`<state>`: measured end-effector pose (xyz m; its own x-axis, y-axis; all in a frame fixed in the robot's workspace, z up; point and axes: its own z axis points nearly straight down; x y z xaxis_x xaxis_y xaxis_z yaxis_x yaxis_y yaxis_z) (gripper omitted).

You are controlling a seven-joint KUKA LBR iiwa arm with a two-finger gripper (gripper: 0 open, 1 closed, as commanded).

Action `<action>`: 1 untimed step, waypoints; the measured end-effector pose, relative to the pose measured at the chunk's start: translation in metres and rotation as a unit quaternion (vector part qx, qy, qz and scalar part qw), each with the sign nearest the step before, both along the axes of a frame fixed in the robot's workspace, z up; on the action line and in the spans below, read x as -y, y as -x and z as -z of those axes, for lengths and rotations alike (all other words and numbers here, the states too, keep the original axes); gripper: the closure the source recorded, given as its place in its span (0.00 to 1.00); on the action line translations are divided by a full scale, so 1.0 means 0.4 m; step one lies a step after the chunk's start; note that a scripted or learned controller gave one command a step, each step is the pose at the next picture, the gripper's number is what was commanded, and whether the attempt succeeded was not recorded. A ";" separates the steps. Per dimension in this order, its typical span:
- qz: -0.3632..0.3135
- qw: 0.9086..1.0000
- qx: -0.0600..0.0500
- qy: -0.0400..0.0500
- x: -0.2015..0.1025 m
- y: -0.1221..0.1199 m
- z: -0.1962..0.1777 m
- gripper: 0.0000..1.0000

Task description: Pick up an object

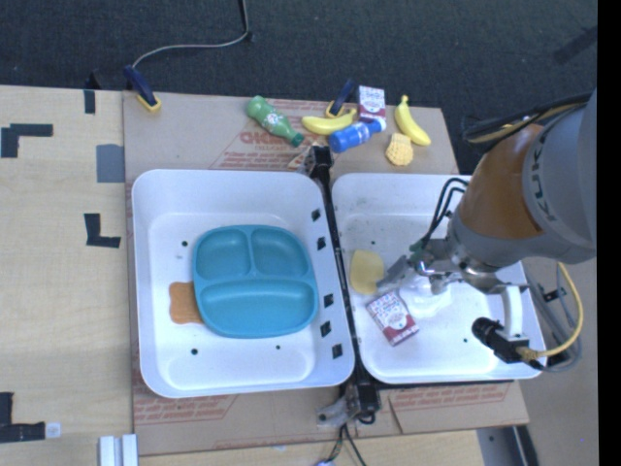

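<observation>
Fingertips of the gripper (412, 268) are blurred (their state cannot be told) over the right bin (388, 194), beside a flat yellow piece (364, 270) and a red-and-white carton (392, 317).

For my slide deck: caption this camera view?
Arm's gripper hovers over the right bin beside a red carton.

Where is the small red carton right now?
The small red carton lies in the right bin, near its front-left corner, just below the pale yellow piece.
</observation>
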<state>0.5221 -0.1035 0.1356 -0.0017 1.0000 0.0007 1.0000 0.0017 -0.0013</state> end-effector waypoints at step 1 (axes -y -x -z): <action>0.001 1.000 0.001 0.000 -0.023 0.095 0.125 0.00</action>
<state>0.4840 -0.0942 0.0856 0.0003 1.0000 0.0003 1.0000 -0.0003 0.0002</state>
